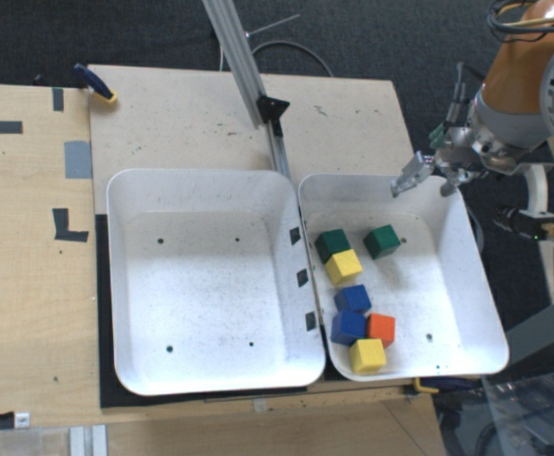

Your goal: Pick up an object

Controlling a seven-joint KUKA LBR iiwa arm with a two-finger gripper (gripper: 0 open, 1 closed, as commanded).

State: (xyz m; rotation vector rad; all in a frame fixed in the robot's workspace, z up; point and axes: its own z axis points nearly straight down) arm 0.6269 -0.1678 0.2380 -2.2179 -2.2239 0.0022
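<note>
Several small cubes lie in the right bin [467,255]: a dark green cube [332,244], a second green cube [382,241], a yellow cube [344,266], two blue cubes [352,312] stacked close together, an orange cube [381,328] and another yellow cube [368,355]. My gripper [426,180] hangs over the bin's far right corner, above and to the right of the green cubes. Its fingers are spread apart with nothing between them.
The left bin [124,255] sits beside the right one. A slanted metal bar [243,60] crosses the bench behind the bins. A blue and yellow clamp [94,82] lies at the far left of the bench.
</note>
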